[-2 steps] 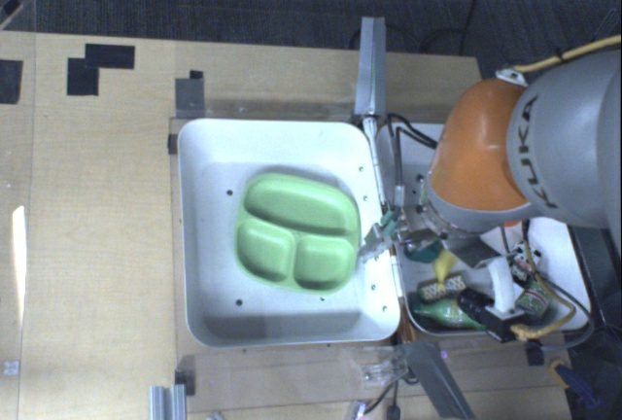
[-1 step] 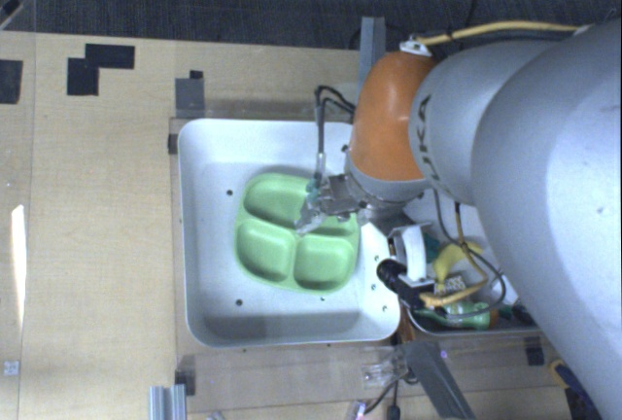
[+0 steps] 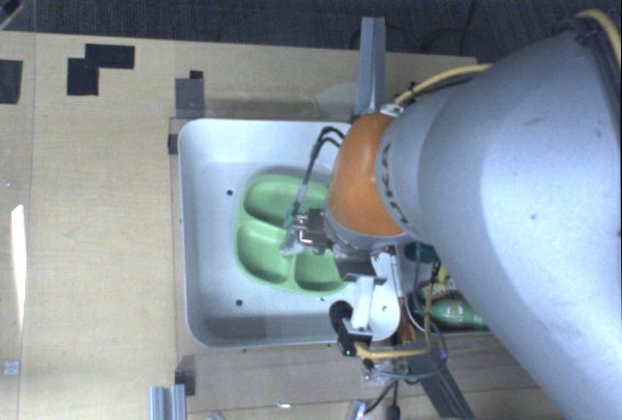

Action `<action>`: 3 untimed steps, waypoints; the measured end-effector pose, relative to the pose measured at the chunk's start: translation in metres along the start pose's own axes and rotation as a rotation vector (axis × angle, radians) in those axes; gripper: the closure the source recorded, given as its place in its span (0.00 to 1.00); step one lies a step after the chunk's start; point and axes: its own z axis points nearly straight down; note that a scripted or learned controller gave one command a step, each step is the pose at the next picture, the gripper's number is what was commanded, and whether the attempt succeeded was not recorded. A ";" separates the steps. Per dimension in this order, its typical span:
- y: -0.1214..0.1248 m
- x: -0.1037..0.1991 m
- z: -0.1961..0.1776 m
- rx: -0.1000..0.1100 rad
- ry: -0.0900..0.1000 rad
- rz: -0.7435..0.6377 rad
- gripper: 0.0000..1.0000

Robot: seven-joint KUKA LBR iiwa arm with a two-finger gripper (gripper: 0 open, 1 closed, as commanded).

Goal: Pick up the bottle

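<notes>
Camera view, single frame.

Bottle [image 3: 455,314]: we saw only a small part of it, a dark green body with a paler patch that could be a label; we could not read it. It lay in the right bin [image 3: 420,258], near that bin's front edge, mostly covered by the grey arm [image 3: 515,204] that crossed above it. A few thin cables [image 3: 428,297] hung in front of its left end.

Long axis: the visible strip of green ran roughly left to right across the view, so we noted the bottle as lying on its side rather than standing. Both ends were hidden, so we could not tell which way the neck pointed.

Arm: it reached in from the right, and its orange band [image 3: 358,185] sat over the divide between the two bins. The gripper [image 3: 303,235] was over the left bin [image 3: 209,243], low above a green divided dish [image 3: 264,248] that lay near the middle of that bin. It was well apart from the bottle. Whether it was open or closed we could not tell, since the wrist and its cabling covered most of it; we saw nothing held in it.

A white bracket [image 3: 374,306] hung from the wrist over the front rim of the left bin
</notes>
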 end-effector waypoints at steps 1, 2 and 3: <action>0.040 0.074 0.012 0.035 -0.011 0.246 0.00; 0.042 0.109 -0.041 0.037 -0.032 0.721 0.00; 0.102 0.121 0.018 0.042 -0.020 0.758 0.00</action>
